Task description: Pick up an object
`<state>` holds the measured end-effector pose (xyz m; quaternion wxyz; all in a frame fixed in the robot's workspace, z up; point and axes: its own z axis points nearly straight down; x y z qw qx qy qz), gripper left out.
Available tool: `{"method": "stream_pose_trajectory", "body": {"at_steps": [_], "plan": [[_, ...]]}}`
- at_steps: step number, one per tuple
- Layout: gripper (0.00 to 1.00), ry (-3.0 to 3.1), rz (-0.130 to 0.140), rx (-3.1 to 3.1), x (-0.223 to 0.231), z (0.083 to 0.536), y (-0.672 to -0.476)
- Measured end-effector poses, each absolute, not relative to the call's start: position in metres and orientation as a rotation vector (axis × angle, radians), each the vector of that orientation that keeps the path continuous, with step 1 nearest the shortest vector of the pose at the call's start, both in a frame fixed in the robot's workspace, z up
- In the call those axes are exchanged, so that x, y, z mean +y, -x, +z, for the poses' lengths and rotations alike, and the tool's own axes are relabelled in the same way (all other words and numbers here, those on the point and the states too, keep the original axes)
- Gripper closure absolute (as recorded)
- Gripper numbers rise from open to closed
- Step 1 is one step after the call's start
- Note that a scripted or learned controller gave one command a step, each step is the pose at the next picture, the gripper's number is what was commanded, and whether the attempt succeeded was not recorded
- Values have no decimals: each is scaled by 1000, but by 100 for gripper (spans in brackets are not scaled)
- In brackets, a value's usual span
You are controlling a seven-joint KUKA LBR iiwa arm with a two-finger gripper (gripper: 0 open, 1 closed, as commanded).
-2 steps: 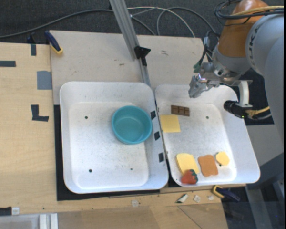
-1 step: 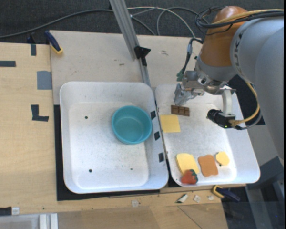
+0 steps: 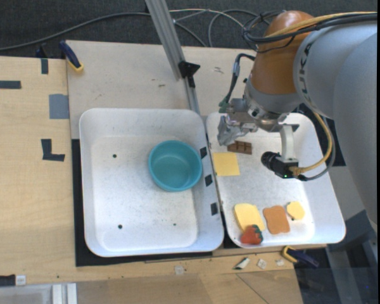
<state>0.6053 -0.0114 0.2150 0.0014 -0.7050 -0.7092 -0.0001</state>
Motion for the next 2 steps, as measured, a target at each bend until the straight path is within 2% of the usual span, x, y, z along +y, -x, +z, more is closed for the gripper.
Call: {"method": "stream_pose_trajectory", "body": {"at_steps": [1, 2], "plan": [[100, 2212, 0, -2227, 36, 228, -585], [100, 2212, 3, -2227, 81, 221, -572]]}}
